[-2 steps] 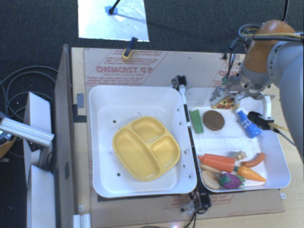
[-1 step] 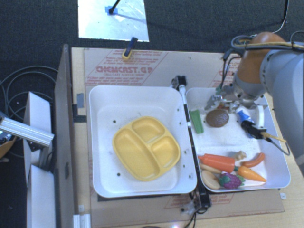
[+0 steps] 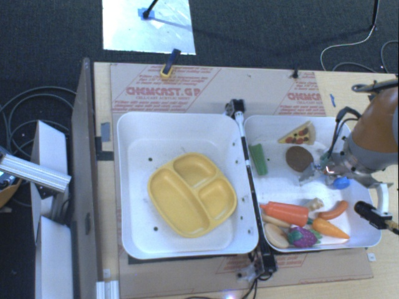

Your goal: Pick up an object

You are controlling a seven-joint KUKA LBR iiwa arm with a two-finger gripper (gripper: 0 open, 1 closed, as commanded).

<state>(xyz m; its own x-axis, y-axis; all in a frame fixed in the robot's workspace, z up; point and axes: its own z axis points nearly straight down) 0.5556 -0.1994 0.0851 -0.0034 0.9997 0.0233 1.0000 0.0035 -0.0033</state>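
Carrot point(image 3: 288, 212) lengthwise left-right, tip right

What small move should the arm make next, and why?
Probably ease the gripper down and slightly left onto the brown round piece. It sits just beside the gripper in the right bin, apart from the crowded toy food along the near wall.

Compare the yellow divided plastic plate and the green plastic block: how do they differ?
The yellow divided plastic plate is much larger than the green plastic block. The plate lies in the left white bin, the block in the right white bin. The plate is rounded with three compartments; the block is narrow and straight. Both look untouched.
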